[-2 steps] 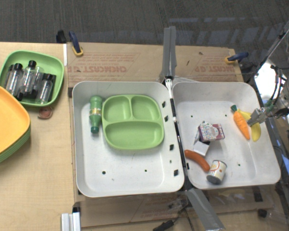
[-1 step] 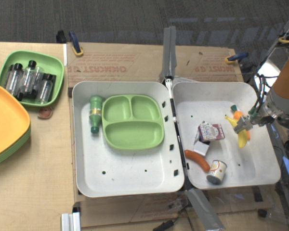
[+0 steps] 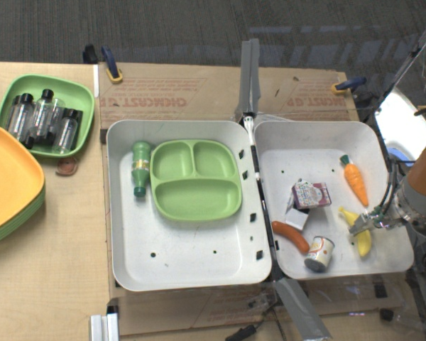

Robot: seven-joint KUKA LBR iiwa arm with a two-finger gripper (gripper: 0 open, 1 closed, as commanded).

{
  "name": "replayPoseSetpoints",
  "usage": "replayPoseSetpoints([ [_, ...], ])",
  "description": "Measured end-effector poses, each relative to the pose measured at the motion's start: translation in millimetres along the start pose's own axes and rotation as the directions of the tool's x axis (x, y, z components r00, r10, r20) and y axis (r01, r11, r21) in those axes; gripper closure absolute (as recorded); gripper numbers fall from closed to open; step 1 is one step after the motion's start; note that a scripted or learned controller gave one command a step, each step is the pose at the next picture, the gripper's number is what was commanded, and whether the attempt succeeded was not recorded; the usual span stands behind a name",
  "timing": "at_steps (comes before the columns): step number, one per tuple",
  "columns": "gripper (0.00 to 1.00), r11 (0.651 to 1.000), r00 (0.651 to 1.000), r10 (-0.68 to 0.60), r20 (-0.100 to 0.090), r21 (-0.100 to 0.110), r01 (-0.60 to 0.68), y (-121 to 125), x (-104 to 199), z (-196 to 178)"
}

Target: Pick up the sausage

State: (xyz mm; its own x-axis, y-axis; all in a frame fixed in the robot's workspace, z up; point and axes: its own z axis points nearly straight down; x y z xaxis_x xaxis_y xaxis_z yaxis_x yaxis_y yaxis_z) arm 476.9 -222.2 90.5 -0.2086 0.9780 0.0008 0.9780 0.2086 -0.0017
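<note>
The sausage (image 3: 290,236) is a red-orange link lying at a slant near the front left of the right bin (image 3: 319,148), just beside a small can (image 3: 318,253). My gripper (image 3: 368,222) hangs low over the bin's right side, directly above a yellow banana (image 3: 361,237). It is well to the right of the sausage, with the can between them.
In the right bin, a small carton (image 3: 310,196) lies in the middle and a carrot (image 3: 355,178) at the upper right. The left bin (image 3: 184,261) holds a green divided plate (image 3: 195,178) and a green bottle (image 3: 140,168). A green tray of vials (image 3: 46,116) and orange plates (image 3: 11,183) sit on the bench's left.
</note>
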Motion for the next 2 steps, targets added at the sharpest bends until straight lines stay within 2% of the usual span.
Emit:
replayPoseSetpoints([
  [1,1.0,0.993,0.993,0.117,0.002,-0.001,-0.117,73.4,-14.8,-91.8],
  [2,1.0,0.994,0.994,0.113,0.004,0.0,-0.113,73.7,-14.6,-100.0],
])
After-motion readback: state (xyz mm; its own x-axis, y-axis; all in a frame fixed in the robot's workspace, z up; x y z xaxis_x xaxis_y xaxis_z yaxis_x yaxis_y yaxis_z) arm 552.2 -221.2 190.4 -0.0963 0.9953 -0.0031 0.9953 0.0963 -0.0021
